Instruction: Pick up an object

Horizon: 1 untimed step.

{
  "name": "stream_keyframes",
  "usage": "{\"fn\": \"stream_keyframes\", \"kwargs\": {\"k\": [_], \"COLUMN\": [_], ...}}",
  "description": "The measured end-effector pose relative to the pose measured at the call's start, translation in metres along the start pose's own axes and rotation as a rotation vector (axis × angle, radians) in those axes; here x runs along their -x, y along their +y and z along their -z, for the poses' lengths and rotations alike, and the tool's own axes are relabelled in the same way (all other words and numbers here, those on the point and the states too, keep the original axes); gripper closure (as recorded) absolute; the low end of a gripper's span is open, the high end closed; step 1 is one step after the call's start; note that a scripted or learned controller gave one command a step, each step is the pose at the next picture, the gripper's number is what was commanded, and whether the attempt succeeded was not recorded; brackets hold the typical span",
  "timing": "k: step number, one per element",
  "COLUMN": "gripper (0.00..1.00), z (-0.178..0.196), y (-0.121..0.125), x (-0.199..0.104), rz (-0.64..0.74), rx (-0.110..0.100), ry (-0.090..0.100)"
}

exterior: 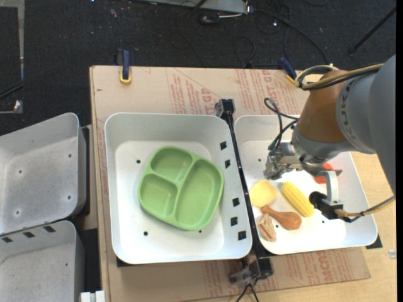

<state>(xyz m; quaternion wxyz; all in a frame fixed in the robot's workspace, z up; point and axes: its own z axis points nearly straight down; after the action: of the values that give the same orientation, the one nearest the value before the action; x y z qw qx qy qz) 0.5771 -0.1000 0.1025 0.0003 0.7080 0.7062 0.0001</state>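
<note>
a: where are the things to pick?

b: all in the right bin (315,246), in its lower left part. a corn cob (297,198) lies at a slant near the bin's middle. just left of it sits a yellow ball (264,192), close to the bin's left wall. below those two lies a brown drumstick (283,219), thick end to the right. a small striped piece (267,230) lies at its lower left, touching or nearly so; i cannot tell which.

a: and the gripper?

b: the gripper (278,167) hangs over the same bin, just above the ball and the corn in the frame. i cannot tell how far open it is, since the wrist hides that part from this angle. nothing shows in its hold; all four pieces lie on the bin floor.

a: the arm?

b: the arm (340,115) comes in from the right edge of the frame, its orange band over the upper part of the right bin.

a: anything else?

b: the left bin (126,168) holds a green divided plate (181,187), lying flat near its middle and turned at an angle. both bins rest side by side on a brown board (176,87).
</note>
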Motion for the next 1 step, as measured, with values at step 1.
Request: {"fn": "stream_keyframes", "kwargs": {"k": [1], "gripper": [1.0], "z": [0.0593], "y": [0.0103], "x": [-0.0008], "rz": [0.005], "rx": [0.006], "ry": [-0.001]}}
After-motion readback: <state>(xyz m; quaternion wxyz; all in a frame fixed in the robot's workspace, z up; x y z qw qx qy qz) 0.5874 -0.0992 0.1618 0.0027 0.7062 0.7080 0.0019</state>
